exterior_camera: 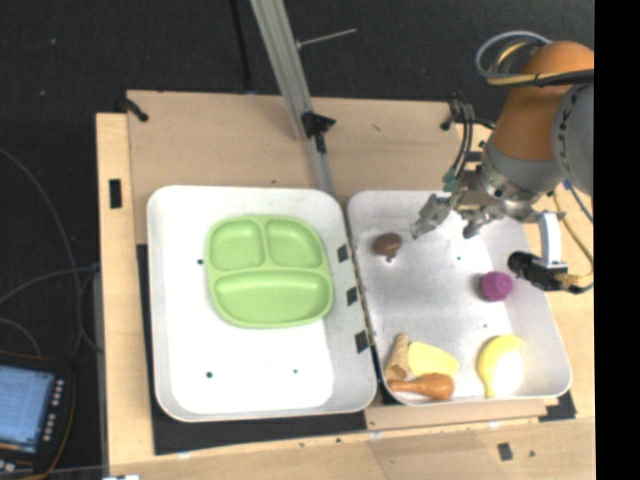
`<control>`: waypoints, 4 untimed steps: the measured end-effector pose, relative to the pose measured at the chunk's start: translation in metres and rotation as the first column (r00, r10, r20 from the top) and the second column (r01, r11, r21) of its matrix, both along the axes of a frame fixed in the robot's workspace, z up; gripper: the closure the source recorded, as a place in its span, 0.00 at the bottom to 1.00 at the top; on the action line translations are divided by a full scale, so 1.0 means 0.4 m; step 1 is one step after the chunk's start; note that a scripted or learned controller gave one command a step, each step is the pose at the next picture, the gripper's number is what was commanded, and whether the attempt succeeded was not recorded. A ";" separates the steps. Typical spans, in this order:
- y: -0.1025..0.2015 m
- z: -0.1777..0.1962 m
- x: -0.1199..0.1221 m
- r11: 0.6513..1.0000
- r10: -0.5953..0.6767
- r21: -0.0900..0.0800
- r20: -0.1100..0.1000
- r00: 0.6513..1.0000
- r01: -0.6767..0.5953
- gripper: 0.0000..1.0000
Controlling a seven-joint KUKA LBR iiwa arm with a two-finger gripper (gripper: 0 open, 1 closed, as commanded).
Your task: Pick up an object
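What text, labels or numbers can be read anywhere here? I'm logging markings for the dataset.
No text can be read.
The screen of the device at the lower left glows blue, but its content is too small and blurred to read.
The green tray, both bins and the gripper show no markings.

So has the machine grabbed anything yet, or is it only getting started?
Nothing looks picked up yet. The gripper hangs open over the back of the right bin with nothing between its fingers. The brown object, purple ball, yellow pieces and orange item all lie on the bin floor. The green plate sits in the left bin. Choosing, gripping and lifting an object all remain.
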State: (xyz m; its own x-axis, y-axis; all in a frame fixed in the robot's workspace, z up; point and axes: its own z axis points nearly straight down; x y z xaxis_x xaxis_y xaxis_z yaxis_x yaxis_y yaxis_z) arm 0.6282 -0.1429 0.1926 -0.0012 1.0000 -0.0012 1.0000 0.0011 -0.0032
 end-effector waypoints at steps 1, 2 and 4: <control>-0.028 -0.133 -0.012 1.000 -0.002 0.000 -0.001 1.000 0.002 0.00; -0.031 -0.235 -0.014 1.000 -0.003 0.000 0.000 1.000 0.003 0.00; -0.018 -0.046 -0.003 1.000 0.001 -0.001 0.010 1.000 -0.001 1.00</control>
State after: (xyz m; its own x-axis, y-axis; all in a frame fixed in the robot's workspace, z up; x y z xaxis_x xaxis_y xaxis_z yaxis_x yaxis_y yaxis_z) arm 0.6270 -0.1500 0.1742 -0.0026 1.0000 -0.0019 1.0000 0.0026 0.0068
